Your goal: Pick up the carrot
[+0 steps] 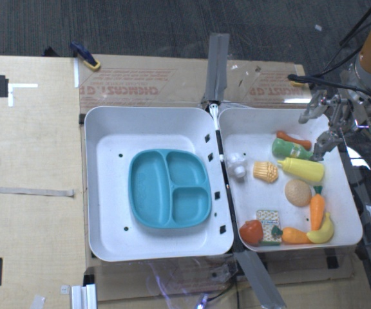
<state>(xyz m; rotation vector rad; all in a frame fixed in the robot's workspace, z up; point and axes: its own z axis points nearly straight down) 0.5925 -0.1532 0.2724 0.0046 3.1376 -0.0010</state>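
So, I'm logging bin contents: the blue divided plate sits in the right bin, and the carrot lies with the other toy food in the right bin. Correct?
Not quite. The camera view shows the blue divided plate in the left bin, not the right one. The carrot does lie with the other toy food in the right bin.

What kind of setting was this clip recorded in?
Probably a robotics lab bench: two shallow white plastic bins on taped cardboard, plastic toy food including an orange carrot, and a grey two-finger gripper overhead.
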